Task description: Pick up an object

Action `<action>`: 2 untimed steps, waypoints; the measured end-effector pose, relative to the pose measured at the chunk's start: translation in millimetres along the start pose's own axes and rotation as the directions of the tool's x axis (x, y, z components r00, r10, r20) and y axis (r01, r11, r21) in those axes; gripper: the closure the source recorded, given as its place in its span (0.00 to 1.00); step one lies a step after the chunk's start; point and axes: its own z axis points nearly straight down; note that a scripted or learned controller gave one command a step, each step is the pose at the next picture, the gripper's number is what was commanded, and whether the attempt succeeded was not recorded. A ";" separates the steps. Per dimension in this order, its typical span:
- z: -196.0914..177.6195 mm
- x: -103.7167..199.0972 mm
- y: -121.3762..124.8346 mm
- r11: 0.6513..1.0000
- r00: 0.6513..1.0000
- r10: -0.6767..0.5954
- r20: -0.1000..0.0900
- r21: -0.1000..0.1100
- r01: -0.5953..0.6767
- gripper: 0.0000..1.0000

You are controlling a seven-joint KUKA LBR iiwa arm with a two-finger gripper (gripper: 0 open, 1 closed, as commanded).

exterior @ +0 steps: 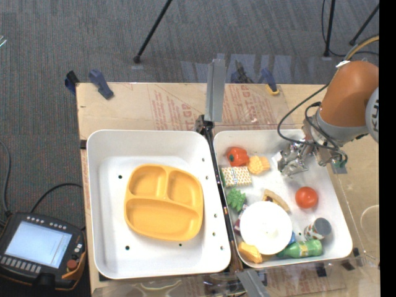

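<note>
My gripper (291,164) hangs over the back middle of the right bin (342,218), its metal fingers pointing down and left, with nothing seen between them. Just left of it lie a yellow corn piece (258,164) and a red tomato-like toy (236,156). A waffle-patterned cracker (236,176) and a green broccoli piece (235,199) lie further left. A red ball (306,197) sits below the gripper. A white plate (266,227) fills the bin's front, with a green bottle (301,249) and a small can (317,229) beside it.
The left bin (105,147) holds a yellow divided tray (164,201). A teach pendant (40,247) lies off the bench at the lower left. A grey post (215,91) stands behind the seam between the bins. Tripod legs cross the carpet behind.
</note>
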 end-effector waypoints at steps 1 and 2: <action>-29.9 2.1 -3.7 0.952 0.952 0.306 -0.003 0.004 -0.306 1.00; -16.1 3.1 5.0 0.800 0.800 0.599 0.001 0.001 -0.599 1.00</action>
